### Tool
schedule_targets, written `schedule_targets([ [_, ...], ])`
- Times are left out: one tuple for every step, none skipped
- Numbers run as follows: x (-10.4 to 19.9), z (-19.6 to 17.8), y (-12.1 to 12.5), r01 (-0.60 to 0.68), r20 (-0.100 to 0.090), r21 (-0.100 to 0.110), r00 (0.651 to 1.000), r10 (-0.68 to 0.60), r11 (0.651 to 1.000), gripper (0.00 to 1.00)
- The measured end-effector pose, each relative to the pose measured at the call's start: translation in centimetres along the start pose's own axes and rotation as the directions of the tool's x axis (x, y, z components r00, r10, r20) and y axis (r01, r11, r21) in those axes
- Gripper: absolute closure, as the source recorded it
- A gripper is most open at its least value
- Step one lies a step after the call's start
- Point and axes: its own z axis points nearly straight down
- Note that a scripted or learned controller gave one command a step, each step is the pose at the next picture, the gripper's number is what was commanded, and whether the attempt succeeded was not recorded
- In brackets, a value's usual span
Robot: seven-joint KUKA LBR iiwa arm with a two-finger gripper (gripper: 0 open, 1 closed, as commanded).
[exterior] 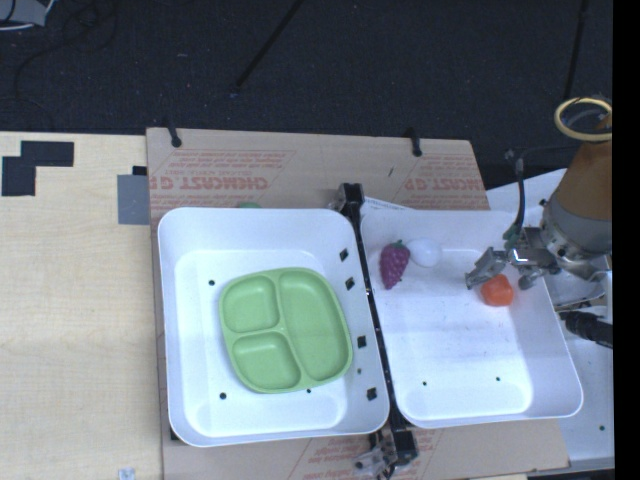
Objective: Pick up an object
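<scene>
Claw (497, 276) fingers stand apart over the right bin (470, 388) near its right wall, with the orange ball (497, 291) just below them, seemingly between the tips, not gripped

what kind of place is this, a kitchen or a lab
Most likely a robot lab, not a kitchen: two white bins on a bench, an arm with a gripper over toy food, and cables on a dark floor.

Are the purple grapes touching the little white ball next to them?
Apart. The camera view shows a thin strip of bin floor between the purple grapes and the white ball.
</scene>
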Motion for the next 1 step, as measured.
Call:
schedule_targets([
  [0.47,6.38,0.13,0.0,-0.001,0.001,1.0,0.0,1.0,0.0],
])
